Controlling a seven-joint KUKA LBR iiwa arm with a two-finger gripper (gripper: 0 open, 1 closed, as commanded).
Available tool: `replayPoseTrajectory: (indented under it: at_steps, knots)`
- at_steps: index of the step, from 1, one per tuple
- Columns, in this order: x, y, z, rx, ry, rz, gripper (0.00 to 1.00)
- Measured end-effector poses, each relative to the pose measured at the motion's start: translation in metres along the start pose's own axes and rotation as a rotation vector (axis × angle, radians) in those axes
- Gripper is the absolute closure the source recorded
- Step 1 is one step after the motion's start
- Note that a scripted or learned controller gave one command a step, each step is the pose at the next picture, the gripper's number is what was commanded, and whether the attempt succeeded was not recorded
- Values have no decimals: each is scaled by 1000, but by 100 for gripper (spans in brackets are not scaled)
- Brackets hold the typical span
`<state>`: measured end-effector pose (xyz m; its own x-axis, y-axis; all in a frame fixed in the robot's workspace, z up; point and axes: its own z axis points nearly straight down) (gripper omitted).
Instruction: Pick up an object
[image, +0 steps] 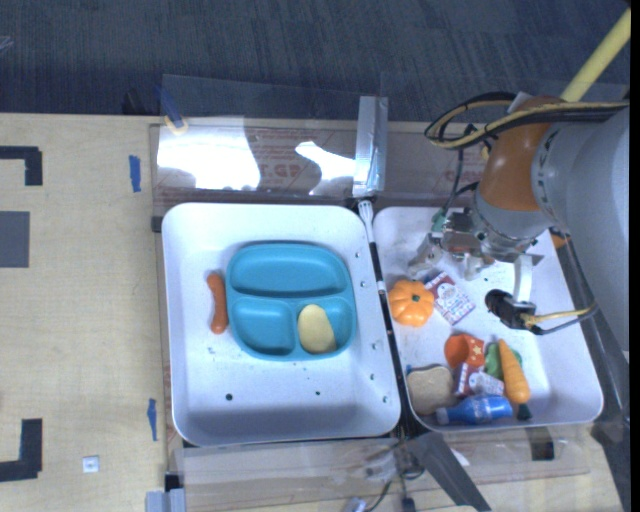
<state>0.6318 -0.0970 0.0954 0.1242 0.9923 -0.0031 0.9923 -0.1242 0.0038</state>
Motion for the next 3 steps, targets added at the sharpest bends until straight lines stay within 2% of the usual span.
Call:
replayPoseTrajectory:
  at_steps: [1, 2, 3]
  knots:
    - [-29, -71, 8, 0, 3, -48, 0]
    - [-30, -69, -1, -4, 2, -46, 100]
    - [-29, -70, 0, -2, 2, -47, 0]
